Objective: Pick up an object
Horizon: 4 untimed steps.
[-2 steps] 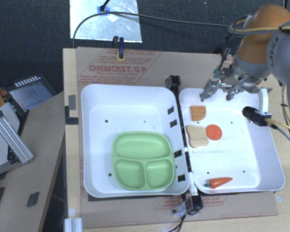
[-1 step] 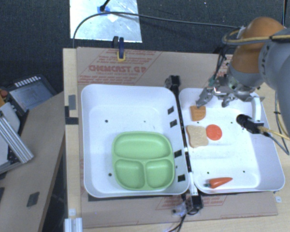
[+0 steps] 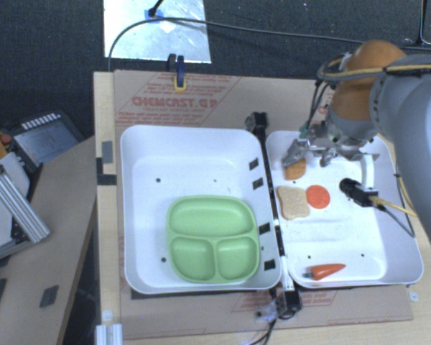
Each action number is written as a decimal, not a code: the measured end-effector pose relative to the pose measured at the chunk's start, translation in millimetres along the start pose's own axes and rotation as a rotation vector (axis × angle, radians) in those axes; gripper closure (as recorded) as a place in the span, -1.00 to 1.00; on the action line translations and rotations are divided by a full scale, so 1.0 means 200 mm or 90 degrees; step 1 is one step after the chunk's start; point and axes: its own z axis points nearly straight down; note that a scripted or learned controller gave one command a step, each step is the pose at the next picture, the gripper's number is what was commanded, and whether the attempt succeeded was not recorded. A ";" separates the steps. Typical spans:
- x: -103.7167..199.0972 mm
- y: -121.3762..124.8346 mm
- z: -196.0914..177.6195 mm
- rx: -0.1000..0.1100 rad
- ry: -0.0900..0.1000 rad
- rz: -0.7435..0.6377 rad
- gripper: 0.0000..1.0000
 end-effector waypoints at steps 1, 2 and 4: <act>0.00 0.00 0.11 -0.001 0.000 0.000 -1.00; 0.00 0.01 0.05 -0.003 0.000 -0.001 1.00; 0.01 0.02 -0.50 -0.007 -0.001 0.000 1.00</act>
